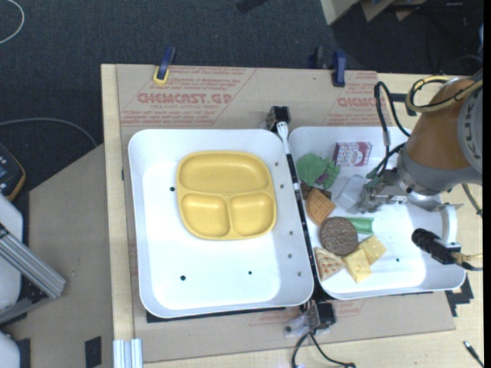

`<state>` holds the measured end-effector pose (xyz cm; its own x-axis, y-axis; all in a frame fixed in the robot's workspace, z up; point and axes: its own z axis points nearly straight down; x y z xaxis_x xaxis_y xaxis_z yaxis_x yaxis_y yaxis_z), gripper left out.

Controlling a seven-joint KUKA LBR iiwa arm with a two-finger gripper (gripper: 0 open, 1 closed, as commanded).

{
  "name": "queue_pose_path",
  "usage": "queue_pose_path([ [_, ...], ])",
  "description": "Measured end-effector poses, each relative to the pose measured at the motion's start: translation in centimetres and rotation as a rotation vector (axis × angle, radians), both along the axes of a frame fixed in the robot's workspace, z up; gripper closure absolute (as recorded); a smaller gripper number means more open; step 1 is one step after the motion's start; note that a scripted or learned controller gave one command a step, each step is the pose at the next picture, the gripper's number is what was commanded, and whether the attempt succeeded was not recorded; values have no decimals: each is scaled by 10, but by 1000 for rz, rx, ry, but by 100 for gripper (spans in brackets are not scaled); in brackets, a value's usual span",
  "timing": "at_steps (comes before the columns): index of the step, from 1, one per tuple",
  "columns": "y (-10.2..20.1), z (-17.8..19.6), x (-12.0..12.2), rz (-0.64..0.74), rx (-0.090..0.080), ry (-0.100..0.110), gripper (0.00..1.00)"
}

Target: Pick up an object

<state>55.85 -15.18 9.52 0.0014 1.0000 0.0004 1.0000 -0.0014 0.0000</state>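
- You see the tabletop (pixel 230 83) carrying two white bins: the left bin (pixel 153 267) holds a yellow divided tray (pixel 226 194), and the right bin (pixel 414 278), your landmark here, holds all the small loose items.
- The grey arm (pixel 441 140) reaches over the right bin from its right side, and the tool (pixel 374 195) sits low over the bin's middle; you cannot tell how its tip stands, since the wrist hides it.
- Judged from this, the step in hand is the descent to a grasp: nothing shows as lifted, so the pick is not yet made.
- The likeliest target, a clear plastic piece (pixel 349 190), lies at the bin's centre, just beside the tool on its left, possibly touching.
- A brown round cookie (pixel 338 235) lies below centre; a green leafy item (pixel 316 169) lies toward the bin's upper left.
- Your next move calls for closing on one item alone, then a straight lift clear of its neighbours.
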Motion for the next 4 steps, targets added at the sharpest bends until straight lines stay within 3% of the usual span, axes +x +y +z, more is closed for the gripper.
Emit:
queue_pose_path([
  [2,0,107,5,2,-3,-6,100],
  [3,0,131,6,3,-2,-5,100],
  [4,43,135,29,6,-1,-4,100],
])
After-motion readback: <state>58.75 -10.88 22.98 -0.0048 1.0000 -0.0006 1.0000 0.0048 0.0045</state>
